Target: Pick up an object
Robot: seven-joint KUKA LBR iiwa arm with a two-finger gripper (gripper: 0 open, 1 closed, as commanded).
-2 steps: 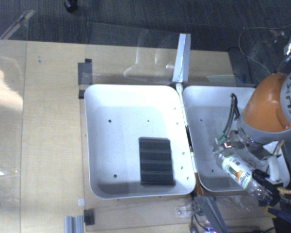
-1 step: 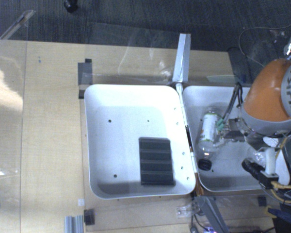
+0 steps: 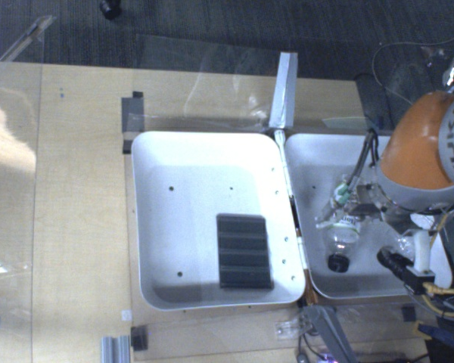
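Reaching into the right bin [image 3: 310, 203], nothing lifted yet.
The gripper [image 3: 348, 210] hangs over a clear bottle [image 3: 342, 240]; its grip cannot be told; the black block [image 3: 244, 252] lies untouched.

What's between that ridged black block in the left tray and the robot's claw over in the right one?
In the camera view, bare white floor of the left bin beside the black ridged block, then the two bins' adjoining rims, then the right bin, where the gripper is.

The two bins [image 3: 147, 203] look like smooth white plastic with a soft sheen. The table [image 3: 76, 203] is pale matt wood. The ribbed black block [image 3: 244, 251] looks matt.
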